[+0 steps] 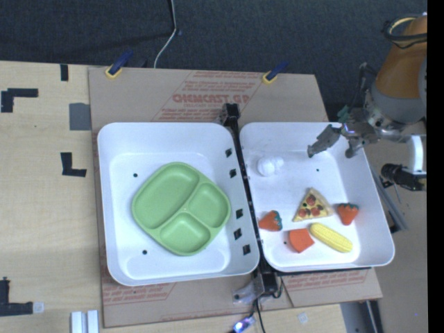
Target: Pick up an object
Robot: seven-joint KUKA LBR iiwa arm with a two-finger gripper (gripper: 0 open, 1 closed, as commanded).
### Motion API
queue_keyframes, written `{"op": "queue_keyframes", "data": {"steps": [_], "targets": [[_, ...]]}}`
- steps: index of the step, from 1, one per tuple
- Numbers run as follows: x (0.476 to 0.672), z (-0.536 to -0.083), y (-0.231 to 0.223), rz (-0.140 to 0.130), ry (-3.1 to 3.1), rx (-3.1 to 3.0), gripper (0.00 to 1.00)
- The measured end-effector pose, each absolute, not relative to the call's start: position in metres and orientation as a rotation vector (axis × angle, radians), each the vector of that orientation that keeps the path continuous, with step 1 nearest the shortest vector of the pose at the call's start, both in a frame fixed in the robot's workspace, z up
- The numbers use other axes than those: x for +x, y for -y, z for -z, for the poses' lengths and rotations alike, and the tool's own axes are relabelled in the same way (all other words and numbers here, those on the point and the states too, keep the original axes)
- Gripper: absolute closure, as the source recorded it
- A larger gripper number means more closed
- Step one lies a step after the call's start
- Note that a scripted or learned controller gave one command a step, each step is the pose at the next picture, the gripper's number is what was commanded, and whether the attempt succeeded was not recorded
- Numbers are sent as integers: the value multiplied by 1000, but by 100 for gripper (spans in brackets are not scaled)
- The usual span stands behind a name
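Observation:
The right bin (363, 257) holds several toy foods: a white lump (270, 165) near its left wall, a pizza slice (312, 206), a yellow corn cob (331, 237), an orange block (300, 240), and two strawberry-like pieces (270, 220) (347, 214). My gripper (337, 143) hovers over the bin's far right corner, open, with its two dark fingers (320, 143) spread apart and nothing between them. It is well above and to the right of the toys.
The left bin (114, 186) holds a green divided plate (181, 207). Both bins rest on a cardboard sheet (208, 96) on the wooden bench. A black clip (231, 113) and a divider strip run between the bins. A cable hangs at the back.

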State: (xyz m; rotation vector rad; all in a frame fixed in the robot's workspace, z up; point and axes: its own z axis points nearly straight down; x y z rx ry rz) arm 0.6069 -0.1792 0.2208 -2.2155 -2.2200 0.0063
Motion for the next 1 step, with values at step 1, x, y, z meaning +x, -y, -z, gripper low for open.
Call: {"op": "queue_keyframes", "data": {"steps": [1], "targets": [[600, -166, 186, -11, 2216, -2214, 0]]}}
